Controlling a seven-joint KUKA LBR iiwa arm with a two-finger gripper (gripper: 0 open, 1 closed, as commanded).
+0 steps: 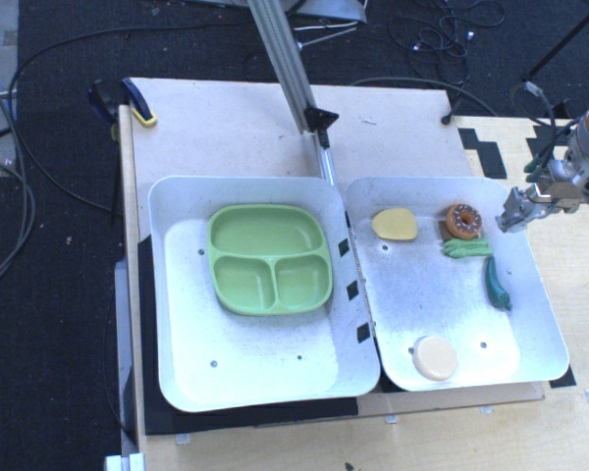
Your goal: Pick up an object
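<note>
The right bin (530, 292) holds a yellow lemon-shaped piece (395, 225), a brown donut (462, 221), a green bean-like piece (467, 248) just below the donut, a darker green pepper-like piece (497, 285) and a cream round piece (436, 357) near the front. My gripper (526, 207) hangs at the bin's right rim, a little right of the donut and above it. Nothing shows between its fingers.
The left bin (177, 361) bears a green divided plate (271, 259). A slanted metal pole (285, 52) rises from the back between the bins. Cables lie on the dark floor behind the bench. A blue and yellow clamp (137, 103) sits at the bench's back left corner.
</note>
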